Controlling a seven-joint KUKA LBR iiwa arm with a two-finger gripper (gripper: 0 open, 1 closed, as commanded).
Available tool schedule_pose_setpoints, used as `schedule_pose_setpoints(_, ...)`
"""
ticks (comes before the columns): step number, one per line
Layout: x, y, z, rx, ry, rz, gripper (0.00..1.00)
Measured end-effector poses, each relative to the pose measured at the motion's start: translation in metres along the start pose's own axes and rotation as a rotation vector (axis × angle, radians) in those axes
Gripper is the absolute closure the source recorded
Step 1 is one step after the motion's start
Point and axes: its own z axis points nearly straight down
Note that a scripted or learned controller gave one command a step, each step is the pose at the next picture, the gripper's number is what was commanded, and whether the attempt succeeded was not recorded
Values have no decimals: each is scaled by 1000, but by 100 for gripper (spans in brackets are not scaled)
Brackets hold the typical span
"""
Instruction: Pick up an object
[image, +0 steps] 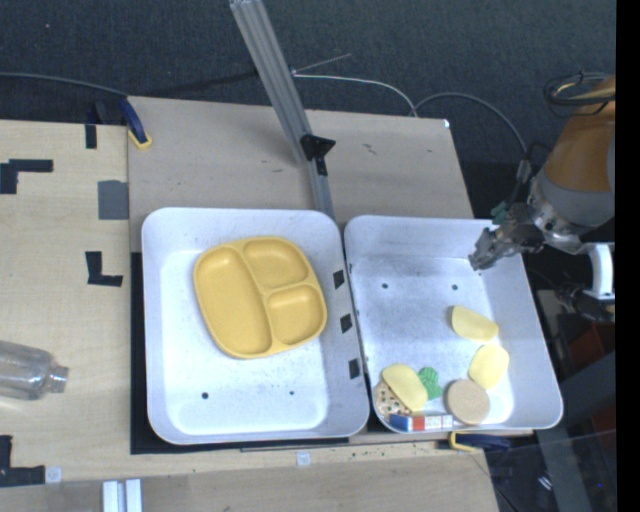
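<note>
A yellow divided plate (261, 296) is held in the left bin (160, 300); yellow pieces (473, 323) lie in the right bin (400, 250). Finger state of the gripper (484, 252) cannot be told.

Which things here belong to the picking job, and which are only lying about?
For the job:
- pincer
- right bin
- yellow pieces
- tan disc
- green piece

Lying about:
- yellow divided plate in the left bin
- clear bottle
- metal pole

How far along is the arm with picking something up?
Nothing looks picked yet. The tool sits at the right bin's far right rim, above the yellow pieces lying near the front. Left to do: descend, grasp one, lift.
</note>
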Motion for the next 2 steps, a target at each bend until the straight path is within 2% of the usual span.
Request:
schedule_pose_setpoints(1,46,-34,43,8,2,0,100)
schedule_pose_setpoints(2,69,-107,49,8,2,4,100)
